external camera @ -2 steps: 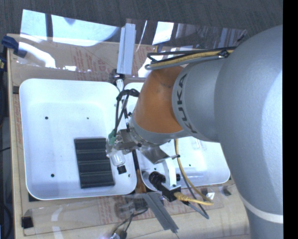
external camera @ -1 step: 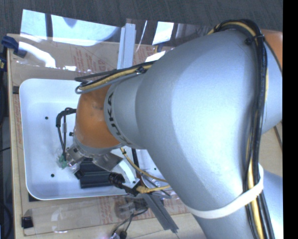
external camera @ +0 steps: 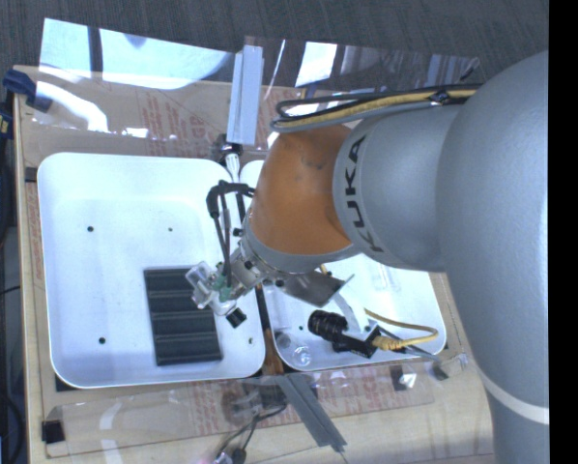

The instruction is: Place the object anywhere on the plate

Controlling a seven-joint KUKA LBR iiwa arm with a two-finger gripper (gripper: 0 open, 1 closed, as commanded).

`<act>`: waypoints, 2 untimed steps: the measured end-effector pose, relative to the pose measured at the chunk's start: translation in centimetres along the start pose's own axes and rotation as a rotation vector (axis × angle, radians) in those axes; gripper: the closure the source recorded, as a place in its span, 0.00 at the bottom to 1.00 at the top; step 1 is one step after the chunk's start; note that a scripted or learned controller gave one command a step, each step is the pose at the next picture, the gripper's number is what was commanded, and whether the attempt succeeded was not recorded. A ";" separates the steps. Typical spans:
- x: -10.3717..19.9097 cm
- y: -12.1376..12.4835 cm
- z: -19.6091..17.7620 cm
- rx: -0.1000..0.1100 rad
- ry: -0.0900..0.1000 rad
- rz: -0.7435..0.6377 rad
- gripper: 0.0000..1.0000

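A dark ribbed rectangular plate (external camera: 181,317) lies flat in the front part of the left white bin (external camera: 96,259). My gripper (external camera: 210,284) hangs over the plate's upper right corner, low above it. A small black block (external camera: 235,317) shows just right of the plate, under the gripper and close to the bin's right wall. I cannot tell whether it is held or lying in the bin. The arm's orange band and grey body cover much of the right bin (external camera: 415,341).
The left bin's floor is bare white to the left of and behind the plate. A wall divides the two bins just right of the gripper. A metal bracket (external camera: 313,414) lies on the bench in front of the bins.
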State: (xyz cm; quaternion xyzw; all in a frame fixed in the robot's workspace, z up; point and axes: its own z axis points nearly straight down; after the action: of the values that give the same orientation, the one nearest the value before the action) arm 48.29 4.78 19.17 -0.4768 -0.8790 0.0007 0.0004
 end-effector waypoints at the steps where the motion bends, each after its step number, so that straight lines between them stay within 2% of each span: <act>1: 5.8 2.8 7.4 0.006 0.003 0.205 1.00; 2: 1.7 0.4 -0.3 -0.002 -0.002 -0.267 1.00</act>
State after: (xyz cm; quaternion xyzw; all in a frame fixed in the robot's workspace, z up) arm 47.73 6.44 19.49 -0.3553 -0.9347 0.0000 -0.0007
